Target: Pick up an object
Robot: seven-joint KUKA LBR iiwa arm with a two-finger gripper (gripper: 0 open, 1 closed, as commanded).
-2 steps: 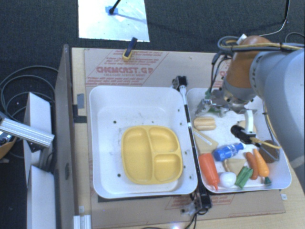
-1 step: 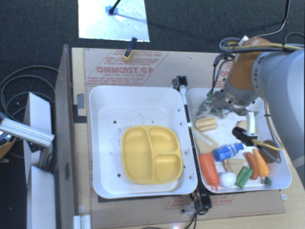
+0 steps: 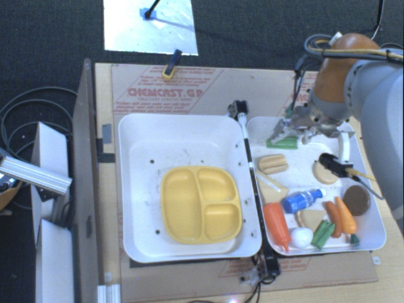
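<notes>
**Position.** The hand [image 3: 282,133] hangs low over the far left corner of the right bin [image 3: 300,160], directly above a flat green piece [image 3: 283,143] that lies on the bin floor close to the far wall. From this angle I cannot tell whether the hand is released or clenched. Nothing is seen to be held.

**Task item.** The green piece is judged the likeliest target, as it is nearest the hand. It rests on the bin floor and is not lifted. A tan bread roll [image 3: 273,163] lies just beside it on the near side, apart from it.

**Other contents.** In the near half of the same bin, a blue bottle [image 3: 302,201], an orange-red vegetable [image 3: 276,223], a white egg [image 3: 302,237] and carrots [image 3: 341,214] are crowded together. The left bin [image 3: 145,144] holds a yellow divided plate [image 3: 202,204], well apart from the work.

**Step in hand.** In my judgement this is the descent and closing on the green piece.

**Recommendations.**
- Centre the hand over the piece's short width, since the piece is thin and low.
- Descend fully to the bin floor, as a shallow close would likely slide over the top.
- Keep clear of the corner walls and the divider between the bins on the bench [image 3: 265,87].
- Lift straight up, and confirm the piece rises before travelling.

**Risk.** Being flat, the piece may tip or squirt out sideways toward the roll.
</notes>
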